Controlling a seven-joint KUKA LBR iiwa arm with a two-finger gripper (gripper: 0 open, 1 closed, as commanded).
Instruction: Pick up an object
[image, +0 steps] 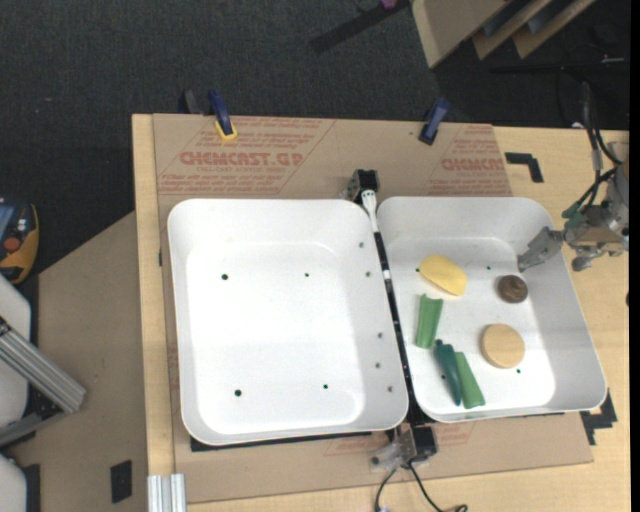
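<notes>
two shallow white plastic bins sit side by side on a cardboard-covered bench (300, 160). left bin (200, 320), right bin (575, 330). their inner rims touch down the middle, with a black strip along that seam.

all loose objects are in the right bin:
- yellow oval lump (443, 275), far-left part of the bin floor
- small brown round piece (512, 289), to the right of the yellow lump, near the far-right wall
- light green short cylinder (429, 321), just near of the yellow lump, lying lengthwise near-to-far, close to the bin's left wall
- dark and light green marker-like stick (460, 374), near side of the bin, angled, its far end just beside the green cylinder's near end
- tan round disc (503, 346), right of the green stick, near of the brown piece, apart from both

grey two-finger gripper (540, 248) comes in from the right edge, sitting over the far-right corner of the right bin, beside the rim. its tip points left toward the bin interior, close to the brown round piece but not on it. nothing visible between the fingers. can't tell from this angle if they're spread or closed, too small and side-on.

two blue clamps (222, 118) grip the far edge of the cardboard, one far-left, one above the seam area.
</notes>
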